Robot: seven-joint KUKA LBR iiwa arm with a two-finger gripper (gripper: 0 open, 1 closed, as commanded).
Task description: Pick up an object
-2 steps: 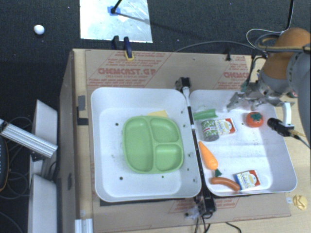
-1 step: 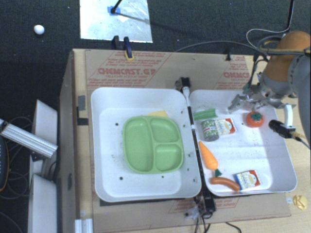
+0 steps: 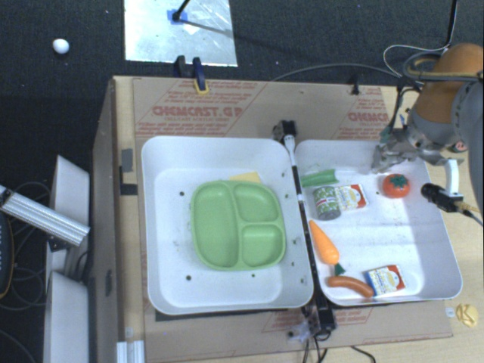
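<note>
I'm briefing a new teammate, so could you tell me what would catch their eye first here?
The green divided tray dominates the left bin. The right bin holds small toy foods: a carrot, a tomato and a sausage. The arm's pincer sits over that bin's far right corner, beside the tomato.

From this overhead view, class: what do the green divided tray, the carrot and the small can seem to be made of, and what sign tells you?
Green divided tray: probably moulded plastic, with a smooth, even pale green surface and rounded compartments.
Carrot: likely plastic toy food, a uniform bright orange with a slight sheen.
Small can: printed label around it; whether the body is metal or plastic cannot be told.
</note>
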